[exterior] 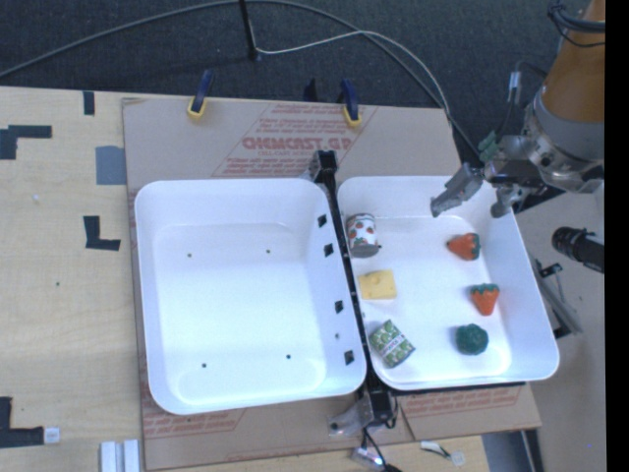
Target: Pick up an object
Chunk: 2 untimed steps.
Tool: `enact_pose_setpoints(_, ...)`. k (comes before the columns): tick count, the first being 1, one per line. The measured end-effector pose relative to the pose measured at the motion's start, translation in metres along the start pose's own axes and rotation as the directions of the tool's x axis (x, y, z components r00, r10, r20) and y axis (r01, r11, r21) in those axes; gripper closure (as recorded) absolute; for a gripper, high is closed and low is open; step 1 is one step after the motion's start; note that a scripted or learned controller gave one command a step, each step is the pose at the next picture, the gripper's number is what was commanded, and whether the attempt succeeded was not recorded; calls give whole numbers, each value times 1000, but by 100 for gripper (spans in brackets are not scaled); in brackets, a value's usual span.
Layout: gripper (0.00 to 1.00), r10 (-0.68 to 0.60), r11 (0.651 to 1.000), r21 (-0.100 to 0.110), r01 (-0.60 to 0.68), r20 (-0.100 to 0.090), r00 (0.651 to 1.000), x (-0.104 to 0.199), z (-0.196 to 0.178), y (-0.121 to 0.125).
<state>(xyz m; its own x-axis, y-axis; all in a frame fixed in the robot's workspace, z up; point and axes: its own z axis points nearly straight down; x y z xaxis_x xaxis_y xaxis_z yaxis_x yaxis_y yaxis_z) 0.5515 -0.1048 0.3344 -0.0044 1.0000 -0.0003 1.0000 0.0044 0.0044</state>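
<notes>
My gripper [476, 201] hangs above the back of the right bin [531, 362], its fingers [448, 196] spread open with nothing between them. Just below it in the bin lies a red-orange toy [464, 247]. A strawberry [484, 298] and a dark green broccoli-like toy [472, 339] sit nearer the front right. Along the bin's left side are a small white can with red dots [362, 234], a yellow block [377, 284] and a green-and-white packet [391, 343].
The left bin [157, 264] stands beside the right one, joined by a black divider [339, 273]. Both rest on a cardboard sheet [275, 141] held by clamps [200, 96]. A cable [393, 52] runs over the back.
</notes>
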Motion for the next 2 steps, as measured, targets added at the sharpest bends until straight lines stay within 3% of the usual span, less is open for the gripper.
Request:
enact_pose_setpoints(1, 0, 3, 1000, 6, -3, 0, 1000, -47, 19, -40)
enact_pose_setpoints(2, 100, -2, 1000, 5, 2, -1, 1000, -45, 8, -39)
